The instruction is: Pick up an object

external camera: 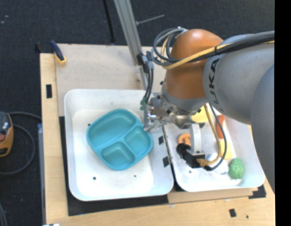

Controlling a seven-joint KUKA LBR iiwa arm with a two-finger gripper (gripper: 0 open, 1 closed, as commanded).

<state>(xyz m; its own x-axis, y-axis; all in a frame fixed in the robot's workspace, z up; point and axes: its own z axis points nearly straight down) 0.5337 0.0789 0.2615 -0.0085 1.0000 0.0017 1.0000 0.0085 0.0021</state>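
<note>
Underneath, a plywood bench [98, 69] on dark floor [22, 13] carries white bins [79, 182] (gripper [150, 119] state: cannot tell).

Just one fixed cam up above the tabletop [88, 69], angled down on both white bins [79, 173], fairly close in.

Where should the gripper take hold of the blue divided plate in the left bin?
Probably the blue plate's raised outer rim, coming straight down on its left edge. It lies flat and is too wide to span, so only the thin lip suits two fingers, with open bin floor beside it.
</note>
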